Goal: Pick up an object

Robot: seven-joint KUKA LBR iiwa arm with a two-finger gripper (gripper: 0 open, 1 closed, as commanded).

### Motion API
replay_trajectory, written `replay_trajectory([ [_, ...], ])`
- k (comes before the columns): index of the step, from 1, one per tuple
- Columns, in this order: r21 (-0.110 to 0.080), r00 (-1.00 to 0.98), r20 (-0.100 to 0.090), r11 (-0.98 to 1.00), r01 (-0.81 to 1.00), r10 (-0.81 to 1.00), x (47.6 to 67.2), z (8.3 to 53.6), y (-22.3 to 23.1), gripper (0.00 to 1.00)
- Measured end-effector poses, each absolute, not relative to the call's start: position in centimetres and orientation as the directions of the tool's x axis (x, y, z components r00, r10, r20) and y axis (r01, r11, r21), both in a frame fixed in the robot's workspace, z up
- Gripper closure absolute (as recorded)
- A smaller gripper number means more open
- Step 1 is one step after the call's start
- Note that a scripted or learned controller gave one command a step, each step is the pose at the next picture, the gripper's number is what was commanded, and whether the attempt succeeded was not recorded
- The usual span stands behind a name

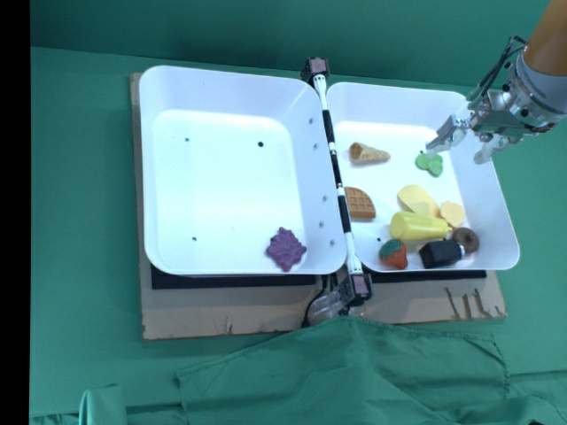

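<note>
My gripper (pixel 464 145) hangs over the right bin's (pixel 496 204) far right side, fingers spread open with nothing between them. A small green piece (pixel 431 163) lies just left of and below its left finger. Further into the right bin lie a tan cone (pixel 368 154), a brown waffle (pixel 359 203), a yellow pear-like piece (pixel 416 227), pale yellow pieces (pixel 418 199), a strawberry (pixel 394 253), a black piece (pixel 440 254) and a brown ring (pixel 466 239). A purple grape bunch (pixel 285 249) sits in the left bin (pixel 168 104).
A black-and-white rod (pixel 335 171) runs along the divide between the bins. Both bins rest on a cardboard sheet (pixel 221 321) on the green bench. Crumpled green cloth (pixel 354 374) lies at the front.
</note>
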State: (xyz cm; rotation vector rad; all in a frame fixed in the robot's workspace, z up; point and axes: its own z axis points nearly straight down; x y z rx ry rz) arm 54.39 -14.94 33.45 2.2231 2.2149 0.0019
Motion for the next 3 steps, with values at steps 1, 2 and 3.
replay_trajectory([
  [1, -0.005, 0.007, -0.001, -0.007, 1.000, 1.000, 54.9, 23.3, -17.2, 0.00],
  [2, 0.008, 0.000, -0.005, 0.000, 1.000, 1.000, 58.5, 18.2, -13.0, 0.00],
  [3, 0.019, 0.003, -0.007, -0.003, 1.000, 1.000, 55.7, 18.6, -9.5, 0.00],
])
